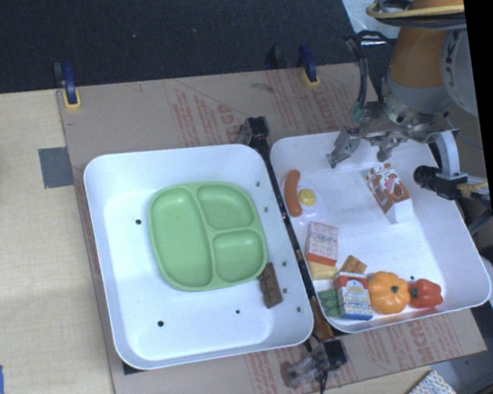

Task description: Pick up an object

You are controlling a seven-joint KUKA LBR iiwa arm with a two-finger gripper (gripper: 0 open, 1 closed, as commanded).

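Hovering jaws [360, 150]; carton [389, 191] just beside, untouched

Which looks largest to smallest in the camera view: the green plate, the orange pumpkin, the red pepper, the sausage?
1. Green plate, by far the largest.
2. Orange pumpkin.
3. Sausage and red pepper look about alike: the sausage is longer but thinner, so I leave them unranked.

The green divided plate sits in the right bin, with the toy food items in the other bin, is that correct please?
Not quite: the camera view shows the green divided plate in the left bin. The toy food items, such as the orange pumpkin, lie in the right bin.
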